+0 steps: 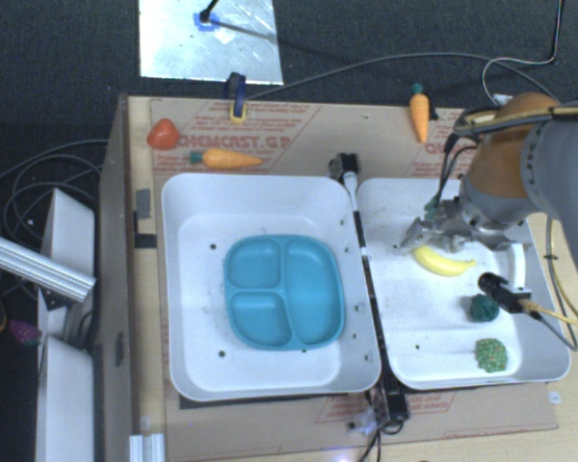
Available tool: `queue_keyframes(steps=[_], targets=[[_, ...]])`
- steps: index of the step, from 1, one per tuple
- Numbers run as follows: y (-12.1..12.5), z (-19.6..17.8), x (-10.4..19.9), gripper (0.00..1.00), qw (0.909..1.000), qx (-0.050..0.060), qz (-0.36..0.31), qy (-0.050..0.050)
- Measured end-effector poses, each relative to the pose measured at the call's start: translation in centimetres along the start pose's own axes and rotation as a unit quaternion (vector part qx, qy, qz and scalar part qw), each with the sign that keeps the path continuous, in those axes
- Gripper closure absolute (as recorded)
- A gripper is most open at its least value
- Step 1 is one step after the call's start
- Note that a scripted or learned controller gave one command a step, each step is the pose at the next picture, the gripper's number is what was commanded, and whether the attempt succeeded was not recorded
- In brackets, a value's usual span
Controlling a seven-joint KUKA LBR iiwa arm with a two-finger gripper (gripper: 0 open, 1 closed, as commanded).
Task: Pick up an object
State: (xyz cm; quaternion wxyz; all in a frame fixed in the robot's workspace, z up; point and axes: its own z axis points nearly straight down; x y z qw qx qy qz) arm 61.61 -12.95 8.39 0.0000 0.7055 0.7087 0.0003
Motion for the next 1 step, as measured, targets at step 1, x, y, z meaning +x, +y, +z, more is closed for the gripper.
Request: queue_keyframes(steps=[1], targets=[[0.11,-1.14,-0.05,1.0,1.0,-0.002,-0.001,-0.001]])
